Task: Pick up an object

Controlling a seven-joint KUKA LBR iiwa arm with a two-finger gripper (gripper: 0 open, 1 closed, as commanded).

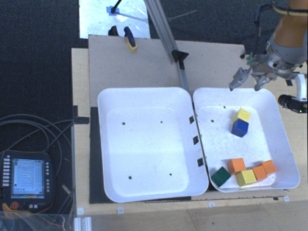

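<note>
Hand (pixel 248 82) spread, bare, above right bin's (pixel 284 143) far rim.
Nothing lifted; blocks, including blue block (pixel 239 128), awaiting pick.

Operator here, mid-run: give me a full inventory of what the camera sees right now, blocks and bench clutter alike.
Yellow blocks: 2; one at mid right bin touching the blue block, one in the near cluster.
Blue block: 1, mid right bin.
Orange blocks: 3, near end of right bin.
Green block: 1, right bin's near-left corner.
White bins: 2; left bin, right bin.
Teach pendant: 1, dark, left of bench.
Clamp: 1, blue and yellow, far bench edge.
Arm: grey and orange; hand open above right bin's far rim.
</note>
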